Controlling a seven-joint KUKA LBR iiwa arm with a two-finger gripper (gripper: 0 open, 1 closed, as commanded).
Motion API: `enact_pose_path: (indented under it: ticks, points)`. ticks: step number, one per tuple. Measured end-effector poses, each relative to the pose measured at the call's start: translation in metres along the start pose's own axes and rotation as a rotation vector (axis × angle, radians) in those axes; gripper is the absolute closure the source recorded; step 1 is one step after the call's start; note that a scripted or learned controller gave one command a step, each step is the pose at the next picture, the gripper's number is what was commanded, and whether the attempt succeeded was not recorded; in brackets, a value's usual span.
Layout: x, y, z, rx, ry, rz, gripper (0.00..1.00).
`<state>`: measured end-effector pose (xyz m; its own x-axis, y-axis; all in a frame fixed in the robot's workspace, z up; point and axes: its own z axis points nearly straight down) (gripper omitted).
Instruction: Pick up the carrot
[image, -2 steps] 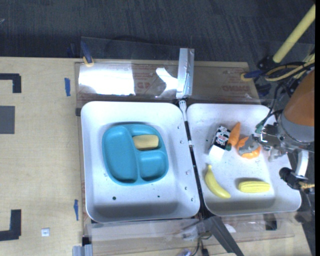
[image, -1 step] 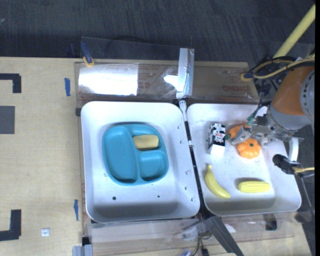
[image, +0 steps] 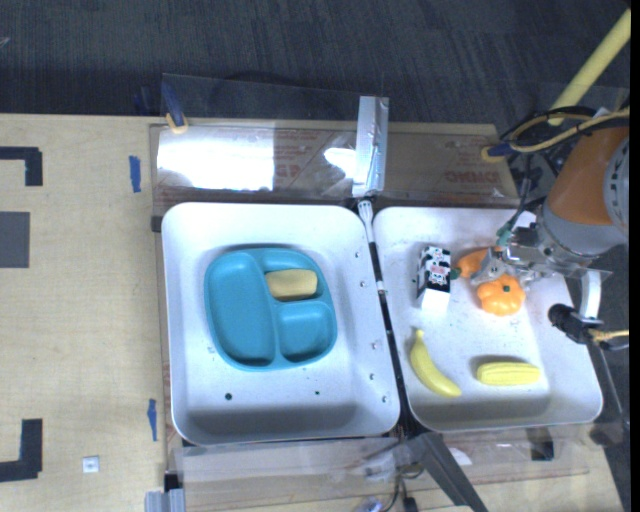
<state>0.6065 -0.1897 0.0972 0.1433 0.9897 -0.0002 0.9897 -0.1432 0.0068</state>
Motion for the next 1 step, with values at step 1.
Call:
enact_pose_path:
  ticks: [1]
  points:
    - [0.0517,-0.0297,-0.1238,-0.001,0.001,0.038,1.0]
